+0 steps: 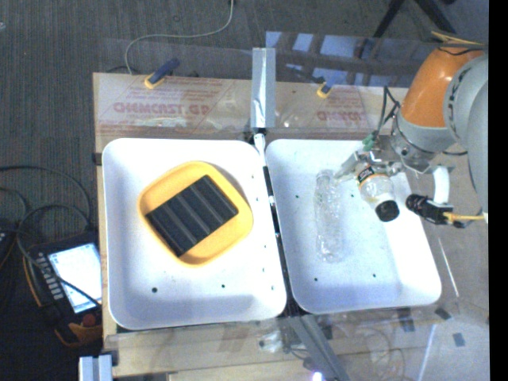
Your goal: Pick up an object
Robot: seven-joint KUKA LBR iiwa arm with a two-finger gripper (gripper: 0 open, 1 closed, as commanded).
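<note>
A yellow, rounded-square object with a black ribbed top (195, 211) lies in the middle of the left bin (127, 292). In the right bin (397, 284) a clear, transparent plastic object (328, 213) lies lengthwise, left of centre. My gripper (371, 179) hangs over the upper right part of the right bin, just right of the clear object's upper end. Nothing visibly hangs from it. The orange band of the arm (432, 86) rises behind it.
A metal divider post (261, 94) stands at the back between the bins. Cables and a black connector (421, 205) trail from the wrist over the right bin's right rim. A tablet (71, 272) lies on the floor to the left.
</note>
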